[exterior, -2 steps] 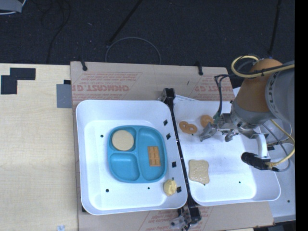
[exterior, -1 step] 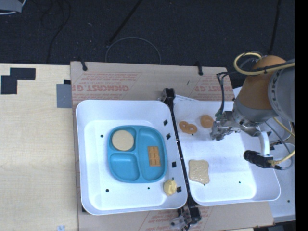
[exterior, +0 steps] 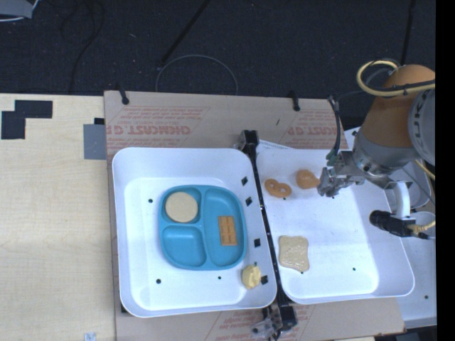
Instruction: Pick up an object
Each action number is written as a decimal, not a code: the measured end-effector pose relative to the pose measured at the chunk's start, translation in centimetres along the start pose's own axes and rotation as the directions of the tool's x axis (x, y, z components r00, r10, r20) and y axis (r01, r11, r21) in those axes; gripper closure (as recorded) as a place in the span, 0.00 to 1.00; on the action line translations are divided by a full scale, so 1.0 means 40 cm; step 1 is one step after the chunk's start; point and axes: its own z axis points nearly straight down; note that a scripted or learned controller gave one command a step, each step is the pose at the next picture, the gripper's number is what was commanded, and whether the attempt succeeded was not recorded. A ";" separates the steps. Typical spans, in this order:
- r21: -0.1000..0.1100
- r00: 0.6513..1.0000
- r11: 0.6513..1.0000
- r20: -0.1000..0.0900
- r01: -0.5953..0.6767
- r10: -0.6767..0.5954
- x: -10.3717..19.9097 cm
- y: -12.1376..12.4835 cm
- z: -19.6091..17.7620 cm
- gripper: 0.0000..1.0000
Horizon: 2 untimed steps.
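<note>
Nearby, pretzel (exterior: 278, 188), bun (exterior: 307, 179), beside end effector (exterior: 328, 187)

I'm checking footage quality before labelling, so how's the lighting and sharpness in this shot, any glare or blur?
Camera view: even, soft lighting, with the white bins bright but not blown out; faint shadows under the blue tray; the pretzel and bread slice read clearly though slightly soft; the tool is small and murky, so its fingers are hard to judge; the background above the bench is very dark.
</note>
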 end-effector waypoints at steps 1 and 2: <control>0.000 1.000 1.000 0.000 0.000 0.000 -0.003 0.001 -0.111 1.00; 0.005 1.000 1.000 -0.003 0.004 -0.004 0.154 -0.010 -0.109 1.00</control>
